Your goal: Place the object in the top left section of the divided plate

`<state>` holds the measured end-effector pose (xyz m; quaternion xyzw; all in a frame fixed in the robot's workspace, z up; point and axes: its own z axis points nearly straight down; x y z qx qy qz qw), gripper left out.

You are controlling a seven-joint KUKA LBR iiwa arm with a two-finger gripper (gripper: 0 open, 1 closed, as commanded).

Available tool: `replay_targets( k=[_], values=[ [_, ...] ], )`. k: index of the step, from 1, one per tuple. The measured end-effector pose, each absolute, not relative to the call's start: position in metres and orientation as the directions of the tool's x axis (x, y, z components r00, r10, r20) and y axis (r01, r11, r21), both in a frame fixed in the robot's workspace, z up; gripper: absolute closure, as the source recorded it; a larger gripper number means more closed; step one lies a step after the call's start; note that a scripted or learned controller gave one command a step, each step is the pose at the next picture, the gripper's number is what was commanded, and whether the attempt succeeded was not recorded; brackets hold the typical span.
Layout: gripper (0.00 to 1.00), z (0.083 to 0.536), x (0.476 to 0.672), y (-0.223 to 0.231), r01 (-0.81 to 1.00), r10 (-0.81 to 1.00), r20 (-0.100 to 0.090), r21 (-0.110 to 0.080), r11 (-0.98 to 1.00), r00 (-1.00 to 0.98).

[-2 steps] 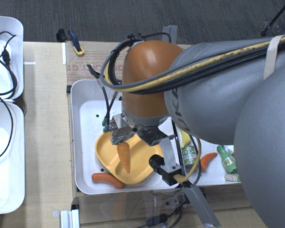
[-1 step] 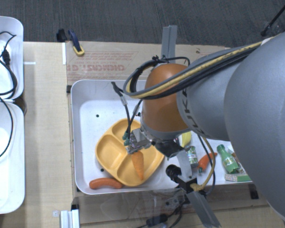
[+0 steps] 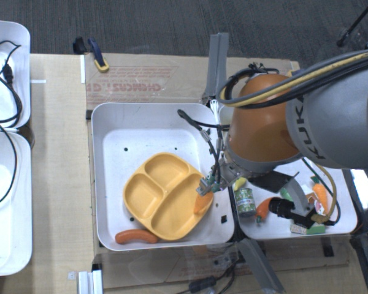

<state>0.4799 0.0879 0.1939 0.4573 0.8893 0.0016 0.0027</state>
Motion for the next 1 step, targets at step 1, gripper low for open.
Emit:
replay_targets(
  k=[1],
  values=[
    [1.0, 0.2296, 0.4784, 0.0836, 0.833, 0.833, -0.001, -0.001, 0.553, -0.553]
  ],
)
